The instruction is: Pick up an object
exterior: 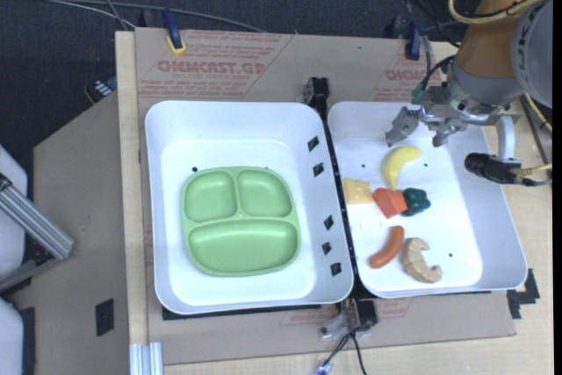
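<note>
The pincer (424, 126) hung spread wide, gripping nothing, at twelve o'clock in the right bin (496, 234). A toy banana (401, 163) lay just below it, untouched. The arm's bulk hid the bin's two o'clock corner. Bare floor lay open along the bin's three o'clock edge.

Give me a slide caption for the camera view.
Open gripper poised above banana in right bin; green tray in left bin.

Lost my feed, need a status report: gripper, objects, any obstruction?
Gripper open, above right bin's far end, holding nothing. Banana just below it, nearest pick. Nothing between them.
</note>
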Available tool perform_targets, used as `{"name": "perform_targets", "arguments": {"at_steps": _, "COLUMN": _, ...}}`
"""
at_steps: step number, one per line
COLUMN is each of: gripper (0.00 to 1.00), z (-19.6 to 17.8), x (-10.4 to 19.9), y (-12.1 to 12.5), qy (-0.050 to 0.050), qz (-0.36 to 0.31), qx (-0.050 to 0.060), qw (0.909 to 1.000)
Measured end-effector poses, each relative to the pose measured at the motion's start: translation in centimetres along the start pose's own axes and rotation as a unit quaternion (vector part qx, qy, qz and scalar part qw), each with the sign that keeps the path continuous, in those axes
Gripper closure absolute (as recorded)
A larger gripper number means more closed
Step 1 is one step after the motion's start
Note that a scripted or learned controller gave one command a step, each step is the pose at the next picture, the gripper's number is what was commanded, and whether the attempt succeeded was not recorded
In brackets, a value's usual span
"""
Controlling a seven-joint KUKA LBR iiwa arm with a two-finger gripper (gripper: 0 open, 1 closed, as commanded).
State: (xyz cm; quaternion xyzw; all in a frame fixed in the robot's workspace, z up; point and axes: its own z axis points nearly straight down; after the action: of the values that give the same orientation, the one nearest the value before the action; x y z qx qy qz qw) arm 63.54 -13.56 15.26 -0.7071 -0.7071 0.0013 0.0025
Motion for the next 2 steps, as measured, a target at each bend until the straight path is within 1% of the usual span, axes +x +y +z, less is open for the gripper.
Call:
{"name": "perform_targets", "arguments": {"at_steps": 1, "gripper": 0.0, "z": 6.4, "x": 0.0, "y": 0.0, "qy": 0.0, "qz": 0.0, "qx": 0.001, "qw": 1.0}}
{"name": "perform_targets", "arguments": {"at_steps": 2, "gripper": 1.0, "z": 4.8, "x": 0.0, "y": 0.2, "qy": 0.0, "qz": 0.0, "qx": -0.003, "qw": 1.0}}
